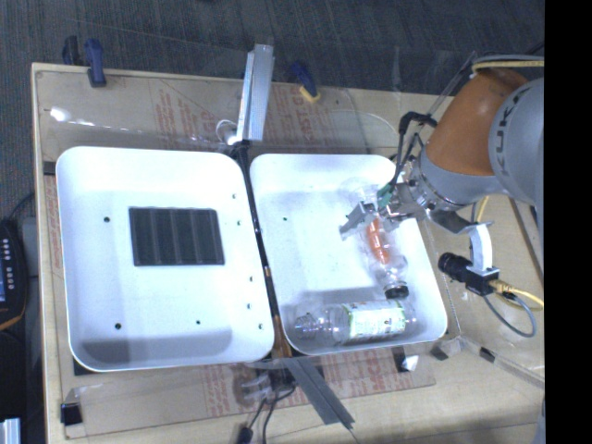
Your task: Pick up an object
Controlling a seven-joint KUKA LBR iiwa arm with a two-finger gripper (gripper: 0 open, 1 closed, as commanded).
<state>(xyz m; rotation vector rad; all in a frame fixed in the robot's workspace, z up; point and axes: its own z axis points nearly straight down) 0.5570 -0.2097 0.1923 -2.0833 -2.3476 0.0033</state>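
The bench (pixel 139 95), a pale board printed with faint red lettering, fills most of the frame. On it sit two shallow white bins with rounded corners and smooth matte walls. The left bin (pixel 83 248) holds a dark ribbed rectangular plate (pixel 176 236) at its upper middle. The right bin (pixel 287 276) holds the graspable things. The arm (pixel 490 137), grey with a glossy orange band, enters from the upper right of the frame and bends down over the right bin's upper right part.

Along the bottom wall of the right bin lies a clear plastic bottle (pixel 356 324) on its side, crinkled, with a pale label. Above it, at the bin's right of centre, lies a smaller clear bottle (pixel 381 248) with orange contents and a dark cap toward the bottom of the frame. The gripper (pixel 370 213) sits right at the upper end of this smaller bottle; whether its fingers are apart or together cannot be told at this slant.

Judging by how things lie, nothing is lifted yet: both bottles rest on the bin floor. The reach looks done, the grasp uncertain, the lift left.
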